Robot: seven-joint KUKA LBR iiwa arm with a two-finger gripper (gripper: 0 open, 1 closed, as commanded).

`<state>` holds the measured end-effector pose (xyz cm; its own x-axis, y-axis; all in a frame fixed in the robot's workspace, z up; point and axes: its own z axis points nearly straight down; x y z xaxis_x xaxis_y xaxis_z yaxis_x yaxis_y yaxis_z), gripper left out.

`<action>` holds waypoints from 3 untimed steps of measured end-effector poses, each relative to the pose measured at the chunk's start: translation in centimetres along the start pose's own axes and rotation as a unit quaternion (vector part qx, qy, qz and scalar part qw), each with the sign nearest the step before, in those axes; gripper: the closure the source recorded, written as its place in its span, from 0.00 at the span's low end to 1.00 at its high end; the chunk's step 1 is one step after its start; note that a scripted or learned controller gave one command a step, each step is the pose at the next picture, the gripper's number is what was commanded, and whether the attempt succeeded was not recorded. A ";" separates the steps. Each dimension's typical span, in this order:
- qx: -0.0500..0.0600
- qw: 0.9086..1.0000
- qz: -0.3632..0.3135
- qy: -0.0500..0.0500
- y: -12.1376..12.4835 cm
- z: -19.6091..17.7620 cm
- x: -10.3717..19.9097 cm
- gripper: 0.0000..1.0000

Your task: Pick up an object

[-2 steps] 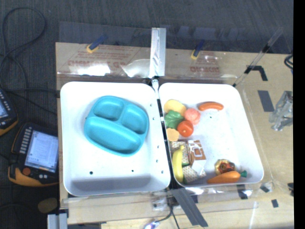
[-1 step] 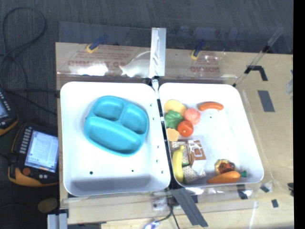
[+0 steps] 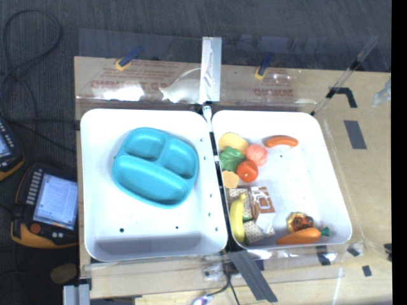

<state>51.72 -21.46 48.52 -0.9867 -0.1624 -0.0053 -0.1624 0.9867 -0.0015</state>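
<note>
White plastic bins sit side by side on the pale wooden desk (image 3: 364, 170), touching along their inner walls near the desk's middle. The left bin (image 3: 86, 189) holds one thing, a blue divided tray (image 3: 156, 166), lying flat and turned at a slant, nearer the bin's far edge than its near one.

The right bin (image 3: 308, 180) carries the toy food, crowded against its left wall and near edge. In the far left corner lies a yellow piece (image 3: 232, 141), with a green piece (image 3: 230, 158) touching it on the near side. Just right of these sits a pink round fruit (image 3: 257, 152), and a red tomato (image 3: 247, 170) lies against it and the green piece. An orange sausage (image 3: 281, 142) lies apart from the pink fruit, close to the bin's far edge.

Further toward the near edge, a banana (image 3: 236, 218) runs along the left wall, with a small brown-and-white box (image 3: 261, 202) just beside it, tilted. A carrot (image 3: 299, 236) lies along the near edge toward the right corner, and a dark round item (image 3: 299, 221), too small to name, touches it on the far side.

Two blue and yellow clamps (image 3: 127, 59) grip a clear sheet at the desk's far edge, either side of a metal post (image 3: 211, 68). A handheld pendant (image 3: 48, 203) with a lit screen lies on the dark floor off the desk's left edge.
</note>
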 end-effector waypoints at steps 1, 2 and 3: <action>0.000 0.989 0.150 0.001 2.4 11.7 -3.8 0.00; 0.000 0.974 0.225 0.002 3.3 26.6 -13.3 0.00; 0.000 0.949 0.317 0.002 3.5 35.0 -13.9 0.00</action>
<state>65.09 -15.71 13.59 -0.8863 0.4631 -0.0012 0.4631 0.8863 -0.0003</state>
